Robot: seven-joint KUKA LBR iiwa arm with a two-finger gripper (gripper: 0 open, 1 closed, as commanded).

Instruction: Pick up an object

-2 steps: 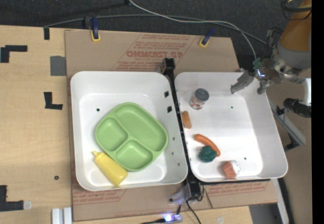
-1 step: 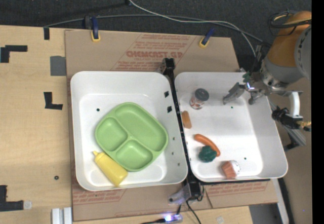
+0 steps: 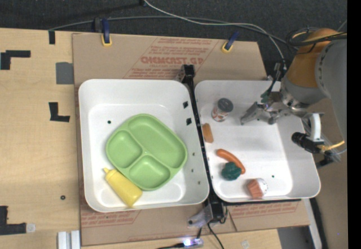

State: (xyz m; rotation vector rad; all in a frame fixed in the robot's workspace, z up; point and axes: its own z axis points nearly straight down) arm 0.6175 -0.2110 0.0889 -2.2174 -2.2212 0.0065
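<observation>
My gripper (image 3: 259, 118) hangs over the upper right part of the right bin (image 3: 293, 183). It is open and nothing sits between its fingers. Just left of it stands a small can with a grey lid (image 3: 221, 110). Lower in the same bin lie a small orange piece (image 3: 207, 132), an orange sausage-shaped toy (image 3: 230, 158), a green broccoli-like toy (image 3: 230, 172) and a red and white can on its side (image 3: 256, 187).
The left bin (image 3: 93, 107) holds a green divided plate (image 3: 146, 151) and a yellow bottle (image 3: 122, 187) at its front left. A black divider (image 3: 196, 124) runs between the bins. The arm's grey body and orange band (image 3: 307, 67) stand at the right.
</observation>
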